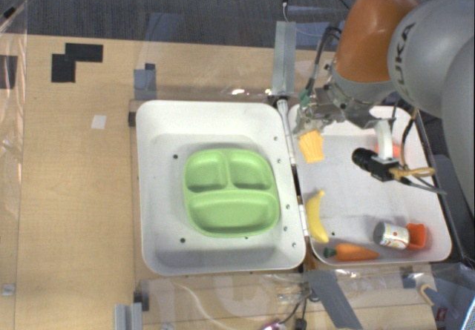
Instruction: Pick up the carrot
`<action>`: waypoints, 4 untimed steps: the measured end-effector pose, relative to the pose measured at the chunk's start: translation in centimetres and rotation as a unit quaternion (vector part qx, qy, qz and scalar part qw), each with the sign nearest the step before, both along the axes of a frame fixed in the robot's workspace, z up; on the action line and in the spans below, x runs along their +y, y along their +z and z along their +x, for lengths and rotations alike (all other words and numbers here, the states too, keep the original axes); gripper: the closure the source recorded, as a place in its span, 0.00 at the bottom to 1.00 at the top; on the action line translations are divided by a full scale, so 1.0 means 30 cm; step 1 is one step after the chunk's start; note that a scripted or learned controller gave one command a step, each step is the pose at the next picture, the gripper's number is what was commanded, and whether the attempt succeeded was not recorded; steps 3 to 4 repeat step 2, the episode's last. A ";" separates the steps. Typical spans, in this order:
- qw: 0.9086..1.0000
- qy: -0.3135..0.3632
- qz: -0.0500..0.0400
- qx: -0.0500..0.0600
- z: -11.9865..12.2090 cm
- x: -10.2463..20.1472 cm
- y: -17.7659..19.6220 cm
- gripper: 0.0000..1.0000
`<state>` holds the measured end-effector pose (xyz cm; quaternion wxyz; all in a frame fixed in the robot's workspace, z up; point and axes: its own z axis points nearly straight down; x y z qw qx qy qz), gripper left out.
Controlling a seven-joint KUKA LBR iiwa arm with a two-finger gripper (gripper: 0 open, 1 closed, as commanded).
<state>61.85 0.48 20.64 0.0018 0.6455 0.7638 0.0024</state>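
Note:
The carrot [356, 252], orange with a dark green stub at its left end, lies flat near the front edge of the right bin [438, 243]. My gripper [313, 117] is at the far left corner of that bin, well away from the carrot. It hangs just above a yellow ridged piece [312, 147], and I cannot see contact between them.
A banana [318, 217] lies along the right bin's left wall, just left of the carrot. A small can [392, 235] and an orange-red item [418, 235] sit to the carrot's right. A green divided plate [230, 191] fills the left bin [159, 173]. A white item [384, 137] lies at the back right.

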 end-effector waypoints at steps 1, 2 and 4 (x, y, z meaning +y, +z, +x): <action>0.993 -0.119 0.000 0.001 0.011 -0.042 -0.071 1.00; 0.993 -0.118 0.001 -0.001 0.016 -0.042 -0.032 1.00; 0.993 -0.118 0.001 -0.001 0.016 -0.042 -0.032 1.00</action>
